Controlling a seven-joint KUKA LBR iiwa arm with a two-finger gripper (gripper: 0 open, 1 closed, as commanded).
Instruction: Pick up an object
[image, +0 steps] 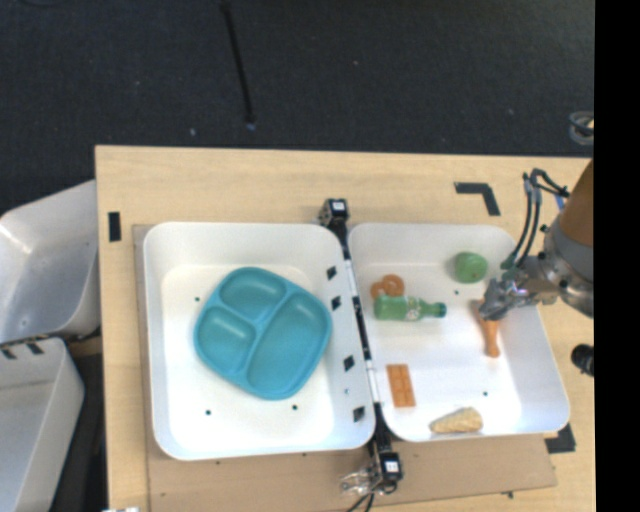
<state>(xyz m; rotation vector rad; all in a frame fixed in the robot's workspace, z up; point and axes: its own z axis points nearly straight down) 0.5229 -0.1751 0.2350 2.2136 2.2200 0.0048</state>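
Here, hand (503, 297) seemingly near bin edge (540, 330).

In the right bin (530, 400), five small things lie well apart. A green ball (470, 266) sits near the far wall. A green bottle (409, 311) lies on its side, neck pointing right, and an orange ring (387, 287) touches its far left end. A narrow orange stick (491, 337) lies lengthwise near the right side. A flat orange block (400, 385) rests near the left wall, and a tan wedge (456, 422) lies by the near wall.
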